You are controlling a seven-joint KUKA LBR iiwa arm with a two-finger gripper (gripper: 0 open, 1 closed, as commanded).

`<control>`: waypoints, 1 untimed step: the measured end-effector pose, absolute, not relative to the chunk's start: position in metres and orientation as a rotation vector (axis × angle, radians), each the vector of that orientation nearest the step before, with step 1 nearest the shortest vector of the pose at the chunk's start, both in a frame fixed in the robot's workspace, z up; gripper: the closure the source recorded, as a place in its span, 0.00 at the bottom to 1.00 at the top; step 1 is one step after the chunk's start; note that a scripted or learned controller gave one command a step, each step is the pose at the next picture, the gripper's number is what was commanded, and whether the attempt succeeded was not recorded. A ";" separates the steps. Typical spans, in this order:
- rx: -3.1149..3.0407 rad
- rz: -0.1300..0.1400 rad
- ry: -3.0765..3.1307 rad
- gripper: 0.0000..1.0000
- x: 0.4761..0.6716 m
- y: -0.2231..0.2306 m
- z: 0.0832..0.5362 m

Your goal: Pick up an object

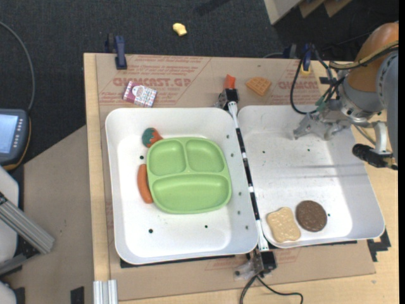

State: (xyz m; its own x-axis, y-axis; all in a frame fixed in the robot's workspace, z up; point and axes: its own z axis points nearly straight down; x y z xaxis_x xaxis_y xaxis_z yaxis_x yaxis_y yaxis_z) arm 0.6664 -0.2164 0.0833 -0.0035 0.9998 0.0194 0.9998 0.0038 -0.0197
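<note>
Judging from the right bin (329, 170), you have nothing lifted yet: the jaws (311, 130) hover there, their state unreadable, cookie (311, 215) and cracker (283, 225) untouched.

I read two shallow white plastic bins (130, 230), each flecked with small black dots. In the left bin sits a light green three-compartment plate (188, 174), with an orange carrot-shaped toy (145, 183) and a teal-and-orange rounded toy (150, 136) at its edge. In the right bin I see a dark brown round cookie (312, 215) and a pale cream cracker-shaped piece (283, 225). The tan cardboard bench sheet (183, 75) carries faded red lettering, a tan waffle-patterned square (258, 85), and a pink-and-white patterned packet (139, 93). The arm (373, 68) is grey and orange.
</note>
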 end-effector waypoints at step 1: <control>-2.224 0.002 -2.216 0.00 0.579 -0.225 0.157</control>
